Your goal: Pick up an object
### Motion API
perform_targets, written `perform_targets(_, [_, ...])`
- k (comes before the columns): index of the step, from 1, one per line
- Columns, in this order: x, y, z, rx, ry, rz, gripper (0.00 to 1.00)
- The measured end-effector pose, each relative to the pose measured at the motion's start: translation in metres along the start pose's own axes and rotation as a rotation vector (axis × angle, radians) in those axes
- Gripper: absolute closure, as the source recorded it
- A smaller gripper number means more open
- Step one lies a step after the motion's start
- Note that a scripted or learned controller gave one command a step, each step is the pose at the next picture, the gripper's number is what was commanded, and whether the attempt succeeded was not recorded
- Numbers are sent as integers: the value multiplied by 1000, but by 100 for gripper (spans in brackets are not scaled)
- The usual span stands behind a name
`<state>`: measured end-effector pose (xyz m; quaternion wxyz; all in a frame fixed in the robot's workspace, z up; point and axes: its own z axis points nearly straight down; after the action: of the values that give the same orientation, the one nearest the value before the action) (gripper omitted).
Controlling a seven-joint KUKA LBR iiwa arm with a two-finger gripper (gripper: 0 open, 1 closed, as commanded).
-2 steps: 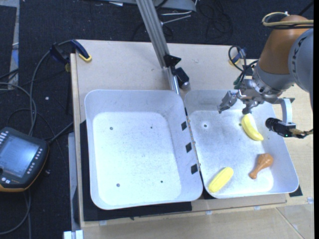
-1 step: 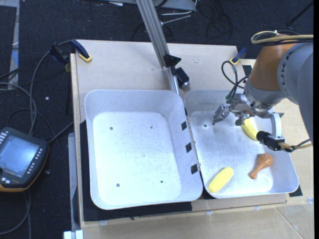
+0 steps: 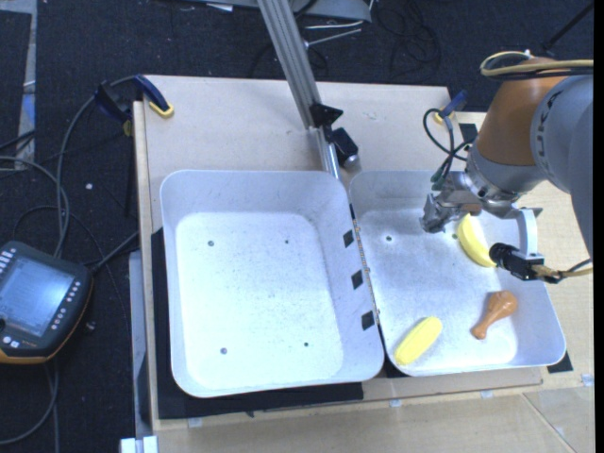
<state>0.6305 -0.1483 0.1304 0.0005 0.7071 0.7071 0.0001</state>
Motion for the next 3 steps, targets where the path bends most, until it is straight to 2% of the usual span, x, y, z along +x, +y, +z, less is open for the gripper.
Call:
perform_targets(1, [-4, 0, -62, -3, 0, 0, 100])
perform_targets(3, [-1, 2, -145, -3, 0, 0, 100])
